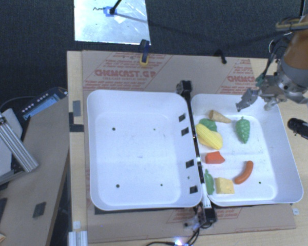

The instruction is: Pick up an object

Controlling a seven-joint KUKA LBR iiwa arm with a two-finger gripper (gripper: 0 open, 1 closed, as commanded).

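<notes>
Gripper (257, 100): seen spread open, nothing held, above the right bin's (285, 152) far rim.
Green toy (242, 129): placed in that bin, near the gripper.

Two-finger gripper (257, 100) is seen spread open above the right white bin (282, 163); green leafy toy vegetable (242, 129) lies just below it, untouched.

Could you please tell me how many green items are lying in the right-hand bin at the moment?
3: a green piece near the bin's far right, a second just above the yellow corn, and a third at the near left edge beside the yellow wedge. None seems hidden.
</notes>
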